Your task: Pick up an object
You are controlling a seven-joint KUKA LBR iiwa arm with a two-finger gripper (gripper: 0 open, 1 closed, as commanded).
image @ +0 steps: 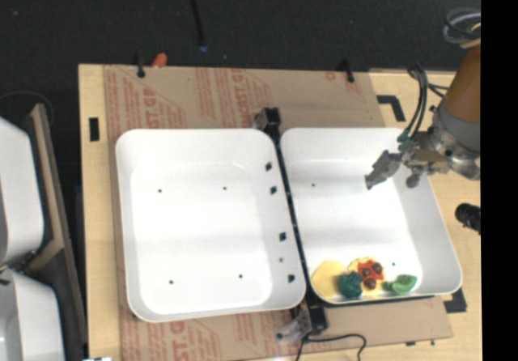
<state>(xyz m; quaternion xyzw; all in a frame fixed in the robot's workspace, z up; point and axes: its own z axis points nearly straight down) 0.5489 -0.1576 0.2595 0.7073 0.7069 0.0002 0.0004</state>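
1. The gripper (395, 171) hangs over the far right part of the right bin (340, 214), its two fingers (379, 173) spread apart with nothing between them.
2. Behind the fingers, the grey wrist rises to an orange band (468, 92) at the right edge, with dark cables (419, 104) looping beside it.
3. The objects lie well apart from the gripper, bunched in the bin's near corner: a yellow piece (328, 277), a teal lump (350, 286), a red item (370, 269) (dark spots on it, kind unclear) and a green piece (402, 282), all touching or just beside one another.
4. The left bin (198, 222) sits alongside, the two joined by black clips (283, 236) on a cardboard-topped bench (202, 100).
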